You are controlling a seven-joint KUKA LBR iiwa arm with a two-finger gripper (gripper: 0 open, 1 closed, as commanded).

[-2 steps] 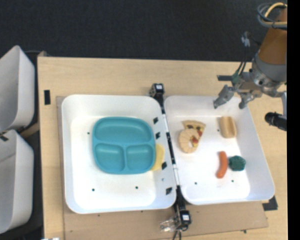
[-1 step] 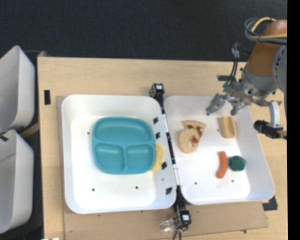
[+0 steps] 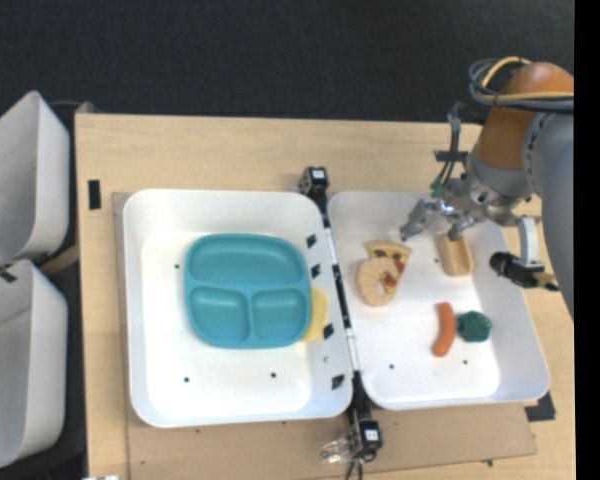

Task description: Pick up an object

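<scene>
I am looking down on a wooden bench [image 3: 210, 153] that carries two shallow white bins side by side. The left bin [image 3: 160, 378] holds a teal divided plate [image 3: 247, 290] with three compartments, lying flat near the bin's middle, and a small yellow piece [image 3: 320, 313] peeks out from under the plate's right edge, close to the wall shared with the other bin. The right bin [image 3: 510, 368] holds four toy foods: a pizza slice [image 3: 382, 272] toward its left side, a tan bread-like block [image 3: 454, 255] near its far right part, an orange carrot-like stick [image 3: 443, 329] nearer the front, and a dark green lump [image 3: 473, 325] just beside that stick on its right. The gripper [image 3: 437, 217] hangs over the far part of the right bin, its two fingers spread apart with nothing between them; one fingertip points toward the pizza slice, the other sits just above the tan block, and I cannot tell whether it touches. Black clips [image 3: 313, 179] sit where the bins meet. I can read no writing or labels anywhere.
</scene>
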